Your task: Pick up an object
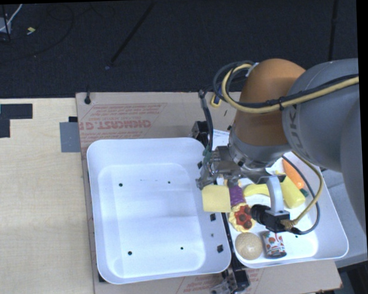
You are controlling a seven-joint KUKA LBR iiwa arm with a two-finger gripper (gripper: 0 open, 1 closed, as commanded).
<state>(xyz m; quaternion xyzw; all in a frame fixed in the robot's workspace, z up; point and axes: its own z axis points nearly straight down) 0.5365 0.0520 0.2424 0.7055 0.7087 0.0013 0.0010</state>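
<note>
The arm (292, 114) comes in from the right of the frame and hangs over the right bin (334, 243), its orange band at upper centre-right. The gripper (219, 175) sits at the bin's left edge, just above a yellow block (215, 198); whether it is clenched, released or grasping the block cannot be told, since the wrist hides that part. The block lies at the seam between the two bins, touching or just under the gripper.

Right of the block, in the right bin, lie a purple piece (236, 194), a banana (257, 191), a yellow item (292, 193) and an orange carrot (293, 174) near the arm. Lower in that bin are a red toy (242, 218), a tan ball (250, 245) and a small can (274, 243) just beside the ball.

The left bin (100, 177) fills the frame's middle, on cardboard (128, 118) over the bench (34, 205)
</note>
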